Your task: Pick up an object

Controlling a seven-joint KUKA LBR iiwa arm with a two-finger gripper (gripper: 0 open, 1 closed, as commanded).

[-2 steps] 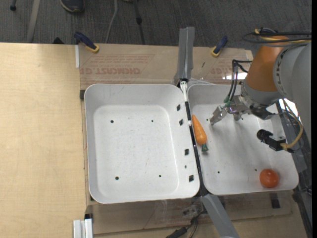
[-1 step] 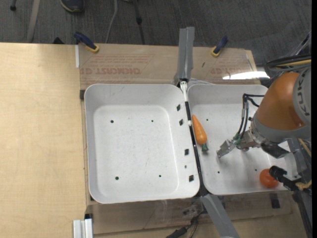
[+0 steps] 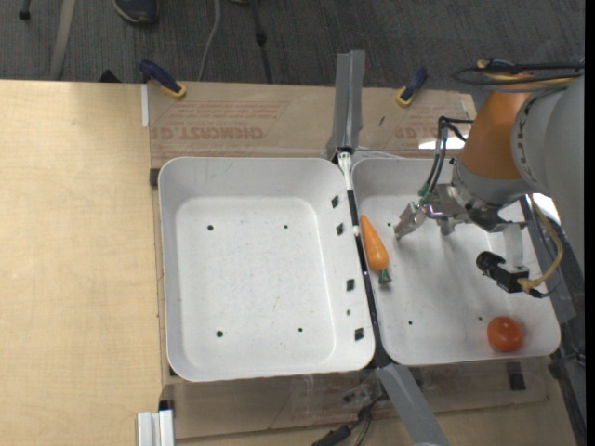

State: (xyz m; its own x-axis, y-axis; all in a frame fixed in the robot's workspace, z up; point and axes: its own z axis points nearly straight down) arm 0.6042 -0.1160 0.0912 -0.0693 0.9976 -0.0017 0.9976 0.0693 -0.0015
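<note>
- Carrot (image 3: 374, 243): an orange carrot-shaped item with a small green end, lying flat in the right bin (image 3: 437, 337), against that bin's left wall and just beside the divider between the two bins.
- Carrot axis: the long axis runs nearly along the divider, slightly slanted. The narrow orange tip points toward the far edge of the bin; the green end points toward the near edge.
- Tomato (image 3: 505, 334): a round red-orange item resting in the near right corner of the right bin, well apart from the carrot.
- Claw (image 3: 426, 219): positioned over the far half of the right bin, to the right of the carrot and apart from it. Two metallic fingers (image 3: 407, 222) are spread apart; nothing sits between them.
- Visibility limits: the claw's fingers are small and partly blurred against the white bin floor, so the fingertip height above the floor cannot be determined. The grey arm (image 3: 548, 147) with its orange band covers the far right corner of the right bin and is cut off at the right edge.
- Left bin (image 3: 172, 249): white, shallow, with small dark marks on its floor.
- Counter (image 3: 65, 249): light wood on the left, with brown cardboard behind the bins held by two clamps.
</note>
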